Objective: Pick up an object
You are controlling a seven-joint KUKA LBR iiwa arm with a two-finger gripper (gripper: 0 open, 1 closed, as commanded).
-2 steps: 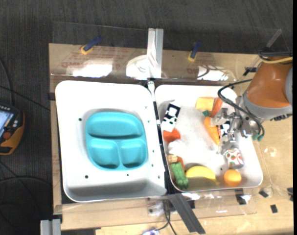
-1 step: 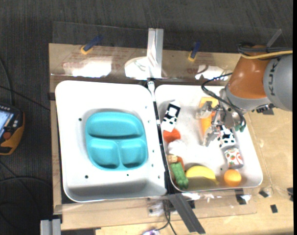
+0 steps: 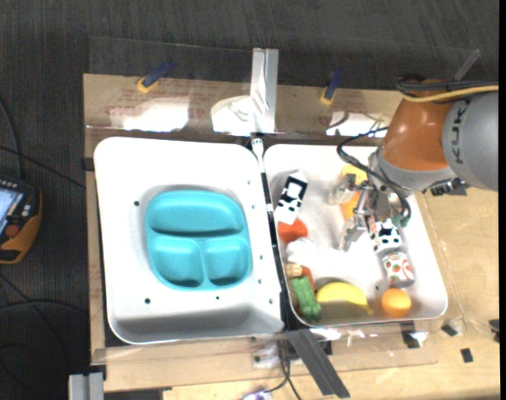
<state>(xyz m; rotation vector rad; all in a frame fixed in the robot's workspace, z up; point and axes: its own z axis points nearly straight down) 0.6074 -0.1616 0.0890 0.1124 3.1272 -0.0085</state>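
— What is carrying everything here?
— A light brown wooden bench (image 3: 469, 248). Directly on it are two shallow white plastic bins, the left bin (image 3: 119, 223) and the right bin (image 3: 319, 167), touching side by side.

Teal 3-compartment tray (image 3: 197, 237); perhaps a pendant (image 3: 9, 216) far left.

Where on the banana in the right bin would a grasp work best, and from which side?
Probably across the middle of the banana, coming straight down from above. It lies flat, long axis left to right, so its narrow width suits a two-finger hand. The green item and orange crowd its ends.
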